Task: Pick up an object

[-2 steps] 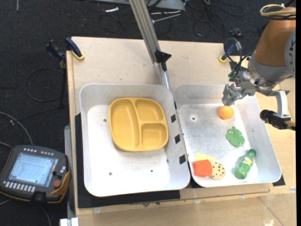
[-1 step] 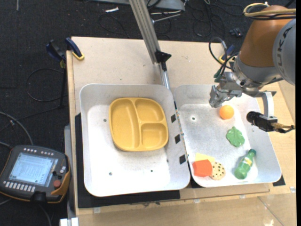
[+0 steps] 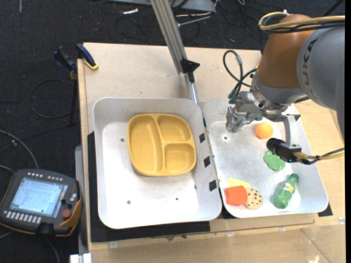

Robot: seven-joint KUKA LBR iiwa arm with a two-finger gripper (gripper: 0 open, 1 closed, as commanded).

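A dark floor strewn with cables surrounds a pale wooden worktop (image 3: 131, 73), which carries two shallow white bins side by side, apparently so that things can be lifted from one and sorted into the other. The left bin (image 3: 109, 199) holds a yellow divided tray (image 3: 162, 144) lying flat near its middle, its compartments bare. The right bin (image 3: 310, 196) holds the loose things to pick from: an orange ball (image 3: 264, 130) toward the far edge, a green leafy piece (image 3: 274, 161) near the middle, and along the near edge a green bottle (image 3: 285, 191) lying tilted, a red block (image 3: 236, 195) with a yellow slice (image 3: 239, 183) just behind it, and a speckled cookie (image 3: 253, 199) touching the block's right side. The arm reaches over the right bin's far part, and the gripper (image 3: 233, 123) hangs low by the bin's far left corner, just beside the ball but apart from it. Whether its fingers are apart or together I cannot tell; nothing shows between them, so the pick looks not yet made.
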